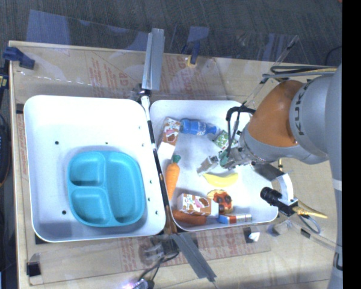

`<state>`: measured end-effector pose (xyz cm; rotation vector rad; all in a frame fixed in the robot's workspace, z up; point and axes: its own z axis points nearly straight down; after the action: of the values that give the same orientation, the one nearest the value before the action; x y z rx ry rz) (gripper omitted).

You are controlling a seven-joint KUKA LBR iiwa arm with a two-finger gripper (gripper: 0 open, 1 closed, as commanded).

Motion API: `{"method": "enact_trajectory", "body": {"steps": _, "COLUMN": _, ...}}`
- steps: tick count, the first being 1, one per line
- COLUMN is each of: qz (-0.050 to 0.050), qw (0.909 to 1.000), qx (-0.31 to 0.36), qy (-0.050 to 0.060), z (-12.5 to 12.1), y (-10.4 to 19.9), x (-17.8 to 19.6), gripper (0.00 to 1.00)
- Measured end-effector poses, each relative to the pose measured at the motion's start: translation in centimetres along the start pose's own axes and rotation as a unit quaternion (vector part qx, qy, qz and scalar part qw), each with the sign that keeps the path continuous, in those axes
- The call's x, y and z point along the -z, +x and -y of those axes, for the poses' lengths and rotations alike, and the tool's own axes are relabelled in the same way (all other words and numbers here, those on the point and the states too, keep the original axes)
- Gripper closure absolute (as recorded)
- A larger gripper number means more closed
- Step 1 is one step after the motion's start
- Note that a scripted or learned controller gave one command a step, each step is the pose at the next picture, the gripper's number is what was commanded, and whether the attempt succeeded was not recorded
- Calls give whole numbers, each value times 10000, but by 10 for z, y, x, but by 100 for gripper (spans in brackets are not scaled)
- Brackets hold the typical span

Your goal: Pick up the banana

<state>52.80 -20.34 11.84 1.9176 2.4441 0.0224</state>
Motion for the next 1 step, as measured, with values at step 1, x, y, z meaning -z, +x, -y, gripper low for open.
{"method": "enact_trajectory", "body": {"steps": 1, "qz": -108, "qw": 9990, "qx": 407, "qy": 166, "z": 28, "y": 1, "x": -26, "gripper": 0}}
